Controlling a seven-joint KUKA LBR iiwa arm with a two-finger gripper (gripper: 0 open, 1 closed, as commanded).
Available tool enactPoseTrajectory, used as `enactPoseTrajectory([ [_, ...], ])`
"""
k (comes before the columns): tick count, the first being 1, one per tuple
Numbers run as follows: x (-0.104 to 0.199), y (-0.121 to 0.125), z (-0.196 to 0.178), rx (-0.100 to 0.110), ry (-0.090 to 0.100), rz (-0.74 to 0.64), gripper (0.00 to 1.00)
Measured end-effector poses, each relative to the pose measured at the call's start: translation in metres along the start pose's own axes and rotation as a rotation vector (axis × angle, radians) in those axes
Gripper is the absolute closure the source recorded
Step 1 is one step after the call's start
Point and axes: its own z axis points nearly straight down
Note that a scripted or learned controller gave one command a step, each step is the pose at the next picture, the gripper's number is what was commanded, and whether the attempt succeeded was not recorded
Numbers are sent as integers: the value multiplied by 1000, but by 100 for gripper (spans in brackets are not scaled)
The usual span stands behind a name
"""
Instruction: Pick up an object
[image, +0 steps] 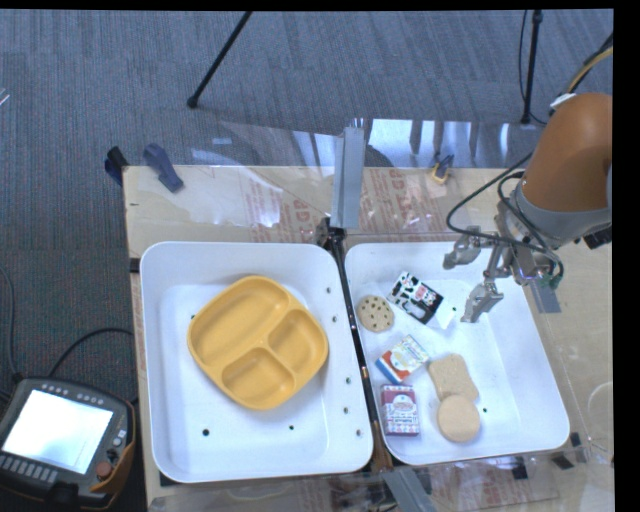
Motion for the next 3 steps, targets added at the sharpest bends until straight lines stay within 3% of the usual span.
enactPoseTrajectory([
  [1, 19, -6, 75, 4, -21, 223, 0],
  [2, 81, 36, 85, 9, -42, 105, 0],
  [3, 77, 37, 72, 11, -54, 99, 100],
])
